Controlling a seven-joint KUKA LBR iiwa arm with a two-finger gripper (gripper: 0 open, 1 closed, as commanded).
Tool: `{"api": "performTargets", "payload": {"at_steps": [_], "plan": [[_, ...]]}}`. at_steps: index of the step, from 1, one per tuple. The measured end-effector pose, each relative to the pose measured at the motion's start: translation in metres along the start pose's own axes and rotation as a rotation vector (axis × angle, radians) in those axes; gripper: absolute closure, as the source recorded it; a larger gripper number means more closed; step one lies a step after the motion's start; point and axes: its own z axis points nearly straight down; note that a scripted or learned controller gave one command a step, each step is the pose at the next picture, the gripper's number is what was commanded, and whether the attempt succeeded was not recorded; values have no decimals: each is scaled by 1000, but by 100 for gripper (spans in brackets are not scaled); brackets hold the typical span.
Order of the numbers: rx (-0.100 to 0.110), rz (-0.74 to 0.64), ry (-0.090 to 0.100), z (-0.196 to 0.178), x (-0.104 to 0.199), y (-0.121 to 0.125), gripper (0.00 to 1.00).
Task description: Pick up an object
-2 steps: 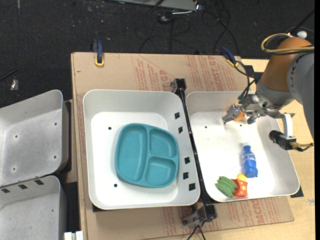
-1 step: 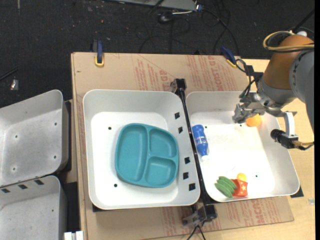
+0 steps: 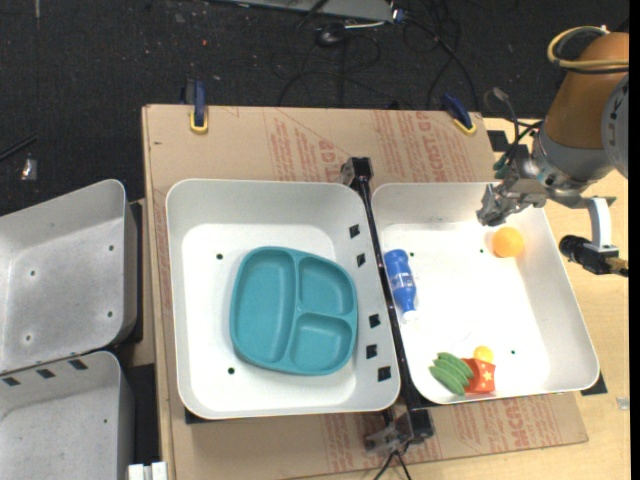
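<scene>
Gripper low over the right bin's far edge — finger state impossible to tell.

Just beside it, an orange ball; blue bottle by the divider; green and red toys near the front; teal divided plate in the left bin.

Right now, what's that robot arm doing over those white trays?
The arm is trying to pick something up. Its gripper hangs over the far corner of the right bin, just beside an orange ball. It is not holding anything that I can see. A blue bottle lies by the bin's left wall, and a green and red toy sits near the front. The left bin holds a teal plate.
</scene>
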Motion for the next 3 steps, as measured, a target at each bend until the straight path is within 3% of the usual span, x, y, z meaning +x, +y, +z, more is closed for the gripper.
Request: {"api": "performTargets", "payload": {"at_steps": [1,3], "plan": [[0,0,-1,-47,0,1,100],[5,-3,2,-53,109,-1,100]]}}
